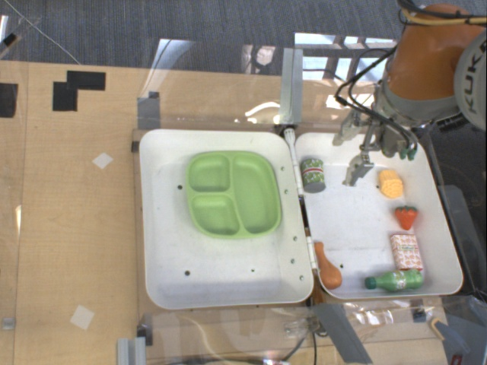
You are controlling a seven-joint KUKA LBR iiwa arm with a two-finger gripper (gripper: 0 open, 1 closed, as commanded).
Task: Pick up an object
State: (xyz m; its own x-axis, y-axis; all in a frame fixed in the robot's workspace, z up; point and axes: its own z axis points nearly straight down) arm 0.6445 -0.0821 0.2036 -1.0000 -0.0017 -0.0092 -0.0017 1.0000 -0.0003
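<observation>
The wooden worktop [68, 226] was seen spread wide, with two white bins set side by side on it. The left bin [221, 280] was taken as the landmark. A green divided plate [232, 193] was laid in its middle, well clear of its walls. The right bin [358, 234] was pressed against the landmark's right wall. The grey arm with its orange band [426, 52] was reached in over the far right corner of that second bin, well to the right of the landmark.

The end effector [364, 162] was hung above the right bin's far half with nothing seen between its fingers; whether they were spread wide or drawn narrow could not be told.

A green bottle [394, 281] was laid on its side far from the landmark, at the right bin's near edge. A red-patterned carton [406, 251] was placed just beyond it. An orange pear-shaped piece [327, 268] was tucked just beside the landmark's near right corner. A small green-labelled can [313, 173] was stood just right of the landmark's right wall. A yellow corn piece [390, 183] and a strawberry [407, 217] were spotted farther right.
</observation>
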